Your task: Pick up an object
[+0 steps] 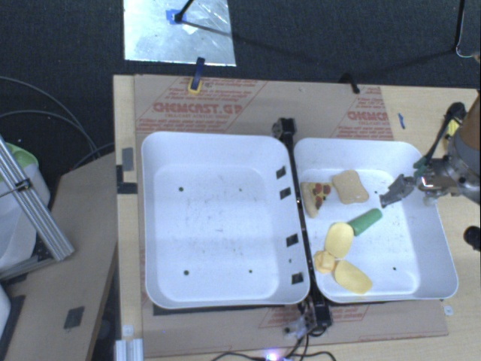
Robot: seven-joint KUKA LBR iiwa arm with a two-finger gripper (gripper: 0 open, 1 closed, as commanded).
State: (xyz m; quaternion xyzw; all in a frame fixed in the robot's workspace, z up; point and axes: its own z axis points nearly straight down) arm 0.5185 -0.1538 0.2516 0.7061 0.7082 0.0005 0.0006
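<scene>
The green object (365, 220) lies in the right bin (432, 265), just beside the yellow pieces (340, 240), with the pincer (392, 193) poised just above and right of it, empty. Whether the pincer is spread I cannot tell. It looks best to descend squarely across the object's narrow width, clear of the yellow pieces.

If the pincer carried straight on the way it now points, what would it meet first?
The pincer points down and to the left in the camera view. The green piece lies nearest in that line, so probably that; height is unclear, so it might pass over it toward the yellow pieces.
</scene>
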